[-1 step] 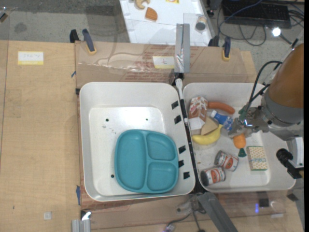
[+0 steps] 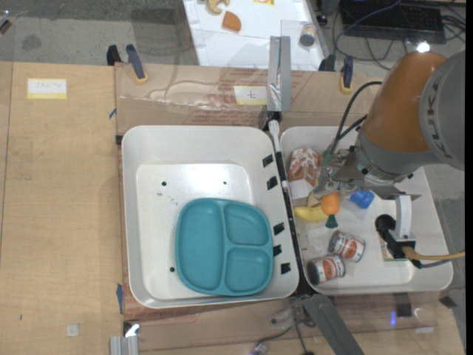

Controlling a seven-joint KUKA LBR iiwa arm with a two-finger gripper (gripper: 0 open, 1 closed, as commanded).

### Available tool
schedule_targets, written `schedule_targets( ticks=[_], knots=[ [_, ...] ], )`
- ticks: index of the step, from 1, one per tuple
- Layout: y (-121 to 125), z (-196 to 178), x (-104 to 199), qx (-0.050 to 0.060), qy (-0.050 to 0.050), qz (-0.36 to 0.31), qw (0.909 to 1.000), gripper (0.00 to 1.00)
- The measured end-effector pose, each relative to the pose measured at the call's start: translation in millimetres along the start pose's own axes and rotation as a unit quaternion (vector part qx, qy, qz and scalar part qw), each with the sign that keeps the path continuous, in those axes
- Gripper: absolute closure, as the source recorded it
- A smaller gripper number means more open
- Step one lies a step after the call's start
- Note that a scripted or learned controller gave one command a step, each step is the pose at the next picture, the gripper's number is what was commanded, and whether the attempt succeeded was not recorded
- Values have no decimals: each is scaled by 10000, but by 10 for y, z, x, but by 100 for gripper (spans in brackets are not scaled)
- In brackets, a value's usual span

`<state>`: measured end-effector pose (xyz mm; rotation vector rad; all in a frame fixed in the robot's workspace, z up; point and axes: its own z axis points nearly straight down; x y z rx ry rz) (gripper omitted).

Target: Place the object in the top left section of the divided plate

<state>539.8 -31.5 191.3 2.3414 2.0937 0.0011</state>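
Note:
A teal divided plate [image 2: 222, 246] lies in the left bin [image 2: 144, 198], with one long section on its left and two smaller ones on its right, all bare. My gripper [image 2: 330, 183] hangs low in the right bin [image 2: 436, 268], just above a small orange object [image 2: 330, 204]. A yellow banana [image 2: 310, 214] lies to the left of that orange object, touching it. A blue piece [image 2: 361, 198] sits just to the right of the gripper. The arm's wrist covers the fingers from above.
A brown-and-white packet [image 2: 302, 164] lies at the back left of the right bin. Two small cans [image 2: 346, 246] [image 2: 326, 269] rest near its front. The ridge between the bins [image 2: 279, 191] carries black clips. Loose toy items [image 2: 224, 9] sit on a white surface beyond the bench.

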Motion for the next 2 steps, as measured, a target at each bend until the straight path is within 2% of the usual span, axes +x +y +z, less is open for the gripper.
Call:
schedule_targets(
  ticks=[1,2],
  knots=[
    [-402,0,829,16,3,-97,10000,100],
    [-402,0,829,16,3,-97,10000,0]
  ],
)
